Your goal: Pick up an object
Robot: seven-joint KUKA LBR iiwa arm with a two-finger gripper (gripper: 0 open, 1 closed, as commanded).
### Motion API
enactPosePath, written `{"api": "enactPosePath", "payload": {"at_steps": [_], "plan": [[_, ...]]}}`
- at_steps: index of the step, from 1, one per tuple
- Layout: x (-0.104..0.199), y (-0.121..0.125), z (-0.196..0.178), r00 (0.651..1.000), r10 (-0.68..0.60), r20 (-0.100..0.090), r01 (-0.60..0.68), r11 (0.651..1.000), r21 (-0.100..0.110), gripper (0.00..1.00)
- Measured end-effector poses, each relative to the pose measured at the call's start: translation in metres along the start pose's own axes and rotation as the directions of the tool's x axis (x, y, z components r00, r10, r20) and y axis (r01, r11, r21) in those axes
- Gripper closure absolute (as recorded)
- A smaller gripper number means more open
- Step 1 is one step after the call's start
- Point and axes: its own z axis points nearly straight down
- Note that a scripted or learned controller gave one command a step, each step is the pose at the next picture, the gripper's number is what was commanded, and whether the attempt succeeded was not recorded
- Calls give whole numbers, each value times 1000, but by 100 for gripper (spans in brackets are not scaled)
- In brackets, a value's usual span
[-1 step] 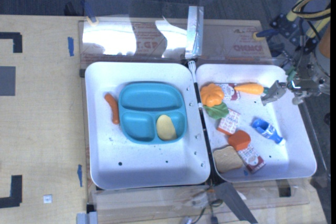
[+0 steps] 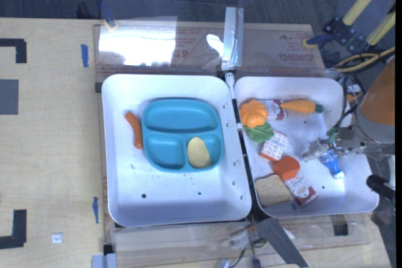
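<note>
Two white bins sit side by side on the surface (image 2: 44, 154). In the left bin (image 2: 119, 198) a blue divided tray (image 2: 179, 116) lies in the middle, with a yellow potato-like piece (image 2: 198, 152) in its near right compartment; an orange sausage (image 2: 134, 128) lies on the bin floor just beside the tray's left edge. The right bin (image 2: 352, 194) holds the clutter: an orange pepper (image 2: 254, 113) near its far left corner with a green leafy piece (image 2: 260, 132) touching its near side, a carrot (image 2: 298, 107) along the far edge, a red-and-white packet (image 2: 274, 148) near the middle, an orange-red block (image 2: 286, 167) nearer still, a bread slice (image 2: 273, 190) at the near left corner, and a red-labelled packet (image 2: 301, 188) just beside the bread. The arm comes in from the right edge, and the hand (image 2: 321, 150) is low inside the right bin toward its right side, with a small blue piece (image 2: 331, 165) just below it; I cannot tell whether it is wide, narrow or holding anything
</note>
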Motion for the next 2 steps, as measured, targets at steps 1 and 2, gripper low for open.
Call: {"api": "enactPosePath", "payload": {"at_steps": [1, 2], "plan": [[-1, 4, -15, 1000, 0, 4, 0, 1000, -13, 100], [31, 38, -141, 972, 234, 0, -234, 972, -19, 100]]}}
